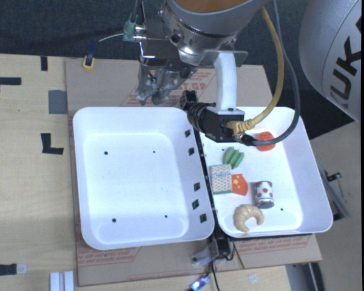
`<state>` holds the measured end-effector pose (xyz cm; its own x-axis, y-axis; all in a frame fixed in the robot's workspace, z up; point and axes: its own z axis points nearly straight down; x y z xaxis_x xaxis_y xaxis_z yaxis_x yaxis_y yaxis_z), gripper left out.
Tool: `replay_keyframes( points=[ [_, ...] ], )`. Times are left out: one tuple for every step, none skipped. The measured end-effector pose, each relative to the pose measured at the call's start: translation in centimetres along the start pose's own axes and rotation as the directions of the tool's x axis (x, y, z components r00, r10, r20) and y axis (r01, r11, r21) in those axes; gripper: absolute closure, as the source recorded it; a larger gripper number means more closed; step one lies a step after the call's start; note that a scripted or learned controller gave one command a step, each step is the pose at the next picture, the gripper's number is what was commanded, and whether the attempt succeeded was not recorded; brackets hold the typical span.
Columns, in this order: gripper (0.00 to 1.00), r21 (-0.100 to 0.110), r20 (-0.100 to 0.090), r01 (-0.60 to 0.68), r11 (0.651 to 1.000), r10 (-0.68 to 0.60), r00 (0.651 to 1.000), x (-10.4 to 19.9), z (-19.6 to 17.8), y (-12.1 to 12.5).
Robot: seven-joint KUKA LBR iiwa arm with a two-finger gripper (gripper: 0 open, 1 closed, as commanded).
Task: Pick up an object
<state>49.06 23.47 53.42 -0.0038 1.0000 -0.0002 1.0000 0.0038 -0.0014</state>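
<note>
Hand (159, 85) is hovering beyond the left bin (85, 162), apparently holding nothing, spread indiscernible; croissant (249, 216) is awaiting pickup.

bins (91, 162): glossy white plastic | bench (24, 180): matt pale wood

White capital letters "UK", cut off by the frame's edge, stand on the grey arm housing (343, 38) at about two o'clock in the camera view. No other text, label or number can be read anywhere else.
</note>
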Motion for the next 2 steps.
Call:
replay_keyframes(
  points=[
    [1.00, 0.001, 0.001, -0.002, 1.000, 0.002, 1.000, -1.7, 0.0, -0.8],
    [1.00, 0.000, 0.000, -0.002, 1.000, 0.002, 1.000, -0.1, 0.0, -0.7]
  ],
)
